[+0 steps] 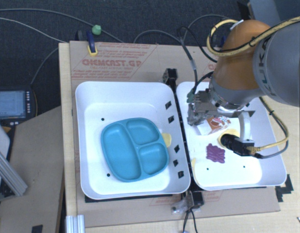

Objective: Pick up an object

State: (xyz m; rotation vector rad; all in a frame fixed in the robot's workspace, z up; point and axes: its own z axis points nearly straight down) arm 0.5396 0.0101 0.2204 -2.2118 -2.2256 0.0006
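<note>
Over the left part of the right bin [237,174], your gripper [195,115] hangs low beneath the arm [240,67]. You cannot tell from this slant whether it is apart or together, and nothing can be seen held in it. Just right of it lies a red-and-white piece [218,124], close beside the gripper, though you cannot tell if they touch. A purple piece [215,153] sits nearer the front, apart from the gripper. A yellow piece [231,133] shows between them, partly hidden. Your left bin [84,130] holds a blue tray [135,148] with three compartments, and a small yellow bit [166,139] lies at its right edge.
</note>
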